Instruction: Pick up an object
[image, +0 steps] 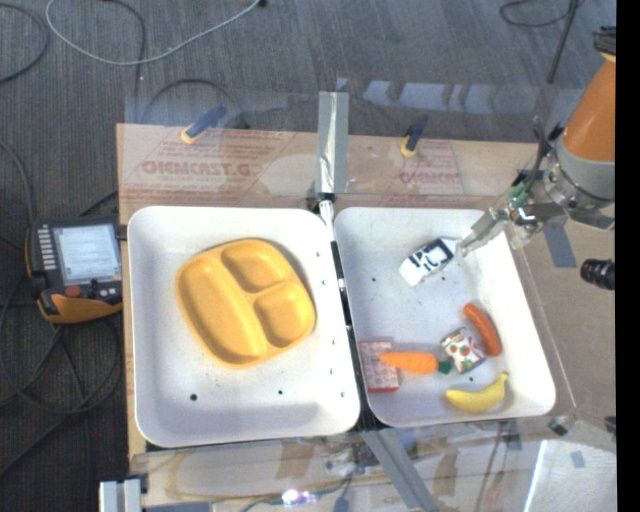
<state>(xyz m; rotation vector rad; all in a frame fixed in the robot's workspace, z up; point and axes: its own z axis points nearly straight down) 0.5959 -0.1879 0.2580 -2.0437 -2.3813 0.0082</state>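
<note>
I see the yellow plastic divided tray filling the left white bin. The right white bin has open floor centrally. The small white-and-black carton lies near its far edge, label unreadable, just beside the end effector; I cannot tell its grip state.

Two bins sit side by side on the desk. The left bin holds a divided tray near its middle. In the right bin, a small carton lies toward the back. Along the front lie a packet, a carrot just right of it, a small box, a sausage behind that, and a banana nearest the front edge.
</note>
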